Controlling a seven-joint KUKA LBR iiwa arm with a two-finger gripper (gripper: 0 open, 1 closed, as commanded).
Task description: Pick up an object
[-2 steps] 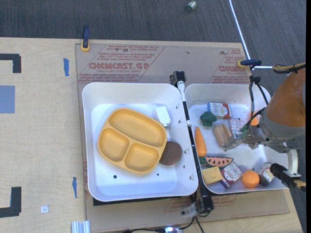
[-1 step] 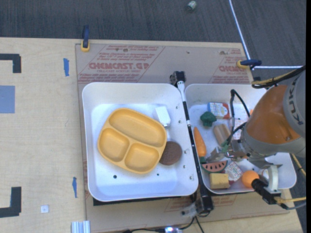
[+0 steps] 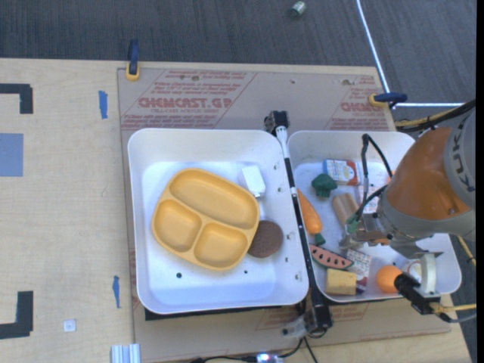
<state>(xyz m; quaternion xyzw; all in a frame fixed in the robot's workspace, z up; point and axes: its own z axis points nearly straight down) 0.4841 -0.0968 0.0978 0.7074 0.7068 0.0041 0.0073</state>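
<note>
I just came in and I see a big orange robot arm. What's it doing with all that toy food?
The arm is reaching down into the right bin, which holds toy food: a carrot, a watermelon slice, cheese, an orange and more. Its pincer sits low among them, near the middle of the bin. I can't tell if it has grabbed anything. The left bin has a yellow tray and a brown cookie.

Arm [image 3: 431, 180] reaching from right, wrist bent down — gripper [image 3: 361, 233] low
</note>
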